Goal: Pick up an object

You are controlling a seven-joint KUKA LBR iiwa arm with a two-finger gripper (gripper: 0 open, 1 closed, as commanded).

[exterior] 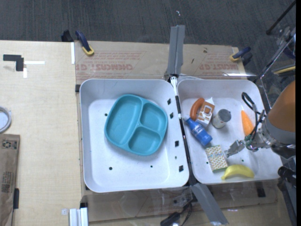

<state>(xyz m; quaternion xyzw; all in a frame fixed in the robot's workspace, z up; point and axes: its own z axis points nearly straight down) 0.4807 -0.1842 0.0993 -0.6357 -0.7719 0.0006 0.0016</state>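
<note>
The two white bins sit side by side: the left bin (89, 140) lies well to the left of the gripper (233, 149), and the right bin (221, 86) is the one the gripper hangs over, low in its right half. A teal divided plate (136, 124) rests in the left bin, far to the gripper's left. In the right bin, a blue bottle (199, 132) lies tilted to the gripper's upper left, near but apart. A yellow banana (238, 172) lies just below the gripper, against the bin's near wall. A patterned cream packet (216, 157) sits just beside the fingertips, to their lower left. An orange-and-white carton (203, 112) lies farther up and left, with a small grey cup (221, 117) beside it, above the gripper. An orange carrot-shaped piece (247, 122) lies above and slightly right. The gripper's fingers look slightly parted, with nothing seen between them.
</note>
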